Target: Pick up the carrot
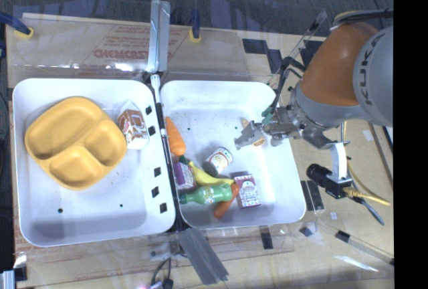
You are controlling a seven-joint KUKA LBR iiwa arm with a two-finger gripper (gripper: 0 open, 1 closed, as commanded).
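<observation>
My jaws (246, 139), spread and empty, hang over bare floor in the right bin (221, 90), the carrot (175, 136) against its left wall.

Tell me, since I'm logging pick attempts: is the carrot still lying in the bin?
Yes. The carrot lies flat in the right bin, apart from the gripper.

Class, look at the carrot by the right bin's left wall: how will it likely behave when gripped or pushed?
The carrot looks like a rigid toy, so probably stiff and light. Its tapered, rounded shape may roll or slip from the gripper. Lying against the bin wall, it may be awkward to grasp.
</observation>
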